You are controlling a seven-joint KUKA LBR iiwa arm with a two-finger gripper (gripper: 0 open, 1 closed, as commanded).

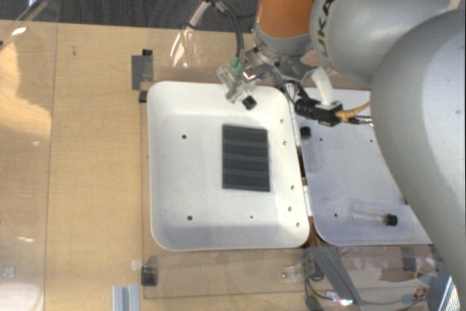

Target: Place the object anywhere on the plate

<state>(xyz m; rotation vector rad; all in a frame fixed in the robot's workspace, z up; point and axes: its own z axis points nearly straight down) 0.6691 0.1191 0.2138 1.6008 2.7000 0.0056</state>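
The left bin (167,178) lies square on the bench (80,156), and a dark ribbed rectangular plate (245,157) rests flat near its middle, probably set there so a drop from above can land anywhere on it. Up at the bin's far edge the gripper (240,87) hangs over the rim, its translucent fingers (234,76) tilted down toward the left. A small dark piece sits right at their tips, but it is too small and blurred to say whether it is a pad, a held item or something else, and I cannot tell whether the fingers are spread or pressed together. Cables loop behind the wrist, hard to follow against the dark floor. In the right bin (342,178), near its front corner, lies a small clear tube with a black end (373,216), likely the object to be moved; it rests loose and well apart from the gripper. The grey arm (408,47) covers that bin's far and right parts.
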